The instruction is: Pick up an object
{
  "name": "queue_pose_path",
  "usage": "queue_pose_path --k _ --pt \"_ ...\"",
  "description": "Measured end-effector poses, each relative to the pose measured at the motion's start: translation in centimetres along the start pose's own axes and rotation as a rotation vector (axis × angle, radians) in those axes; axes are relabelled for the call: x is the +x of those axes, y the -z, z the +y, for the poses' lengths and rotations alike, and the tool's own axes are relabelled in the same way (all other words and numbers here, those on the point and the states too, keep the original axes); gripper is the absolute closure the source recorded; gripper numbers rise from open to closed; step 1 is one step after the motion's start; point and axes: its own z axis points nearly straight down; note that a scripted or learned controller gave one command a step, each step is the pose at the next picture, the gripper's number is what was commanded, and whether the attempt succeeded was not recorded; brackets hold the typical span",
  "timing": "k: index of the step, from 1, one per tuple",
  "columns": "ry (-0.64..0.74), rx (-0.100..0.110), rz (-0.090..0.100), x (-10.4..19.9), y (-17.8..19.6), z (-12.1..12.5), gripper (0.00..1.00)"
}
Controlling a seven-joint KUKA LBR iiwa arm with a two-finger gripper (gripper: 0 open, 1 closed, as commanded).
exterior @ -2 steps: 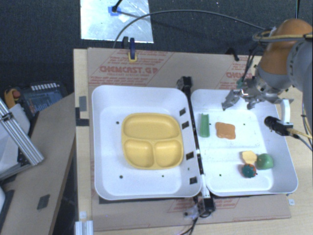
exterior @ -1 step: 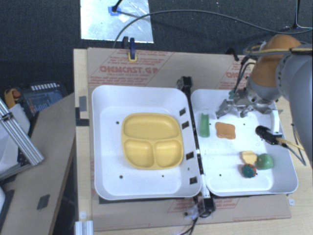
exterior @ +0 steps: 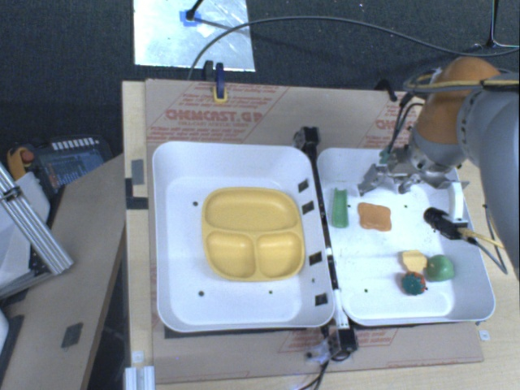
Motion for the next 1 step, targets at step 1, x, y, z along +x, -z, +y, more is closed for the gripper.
queue_pose_path --k 1 --pt "0.001 -0.004 -0.001 -0.01 1.15 0.12 1.00"
